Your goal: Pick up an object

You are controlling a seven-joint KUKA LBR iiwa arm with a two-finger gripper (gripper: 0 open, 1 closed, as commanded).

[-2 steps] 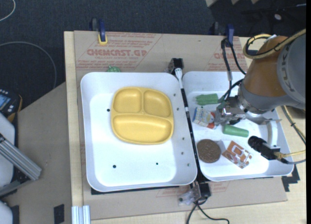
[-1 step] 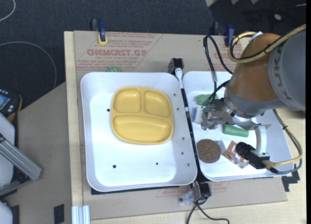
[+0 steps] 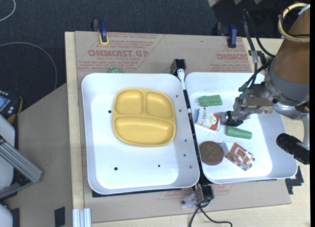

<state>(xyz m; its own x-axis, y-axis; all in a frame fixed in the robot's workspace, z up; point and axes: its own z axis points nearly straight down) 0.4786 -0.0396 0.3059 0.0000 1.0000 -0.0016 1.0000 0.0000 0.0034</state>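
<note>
Five things lay in the right bin (image 3: 275, 169) when we looked, and the gripper (image 3: 231, 119) hung low among them. We could not tell how it was set: it was a dark clump at the end of the arm (image 3: 290, 68), too small and shadowed to read, and we saw nothing clearly caught in it.

We judged crowding the chief risk. The green block (image 3: 238, 133) lay just below and slightly right of the tip, perhaps touching it. The small white packet (image 3: 206, 119) lay just to its left. A descent slightly off centre could have nudged one piece into the other, or pinched only a corner, so the piece slipped free on the lift. The block's long, rounded shape could have rolled or pivoted if it was caught near one end.

That block, the likeliest target in our view, looked like a short, smooth green bar, lying nearly level with its right end a little lower. A second green piece (image 3: 210, 100), flatter in look, sat up and left of the tip, near the bin's far wall. The brown disc (image 3: 212, 152) and the orange patterned packet (image 3: 240, 156) sat further below. Well to the left, in the other bin (image 3: 98, 137), rested the yellow divided tray (image 3: 144, 117).
</note>
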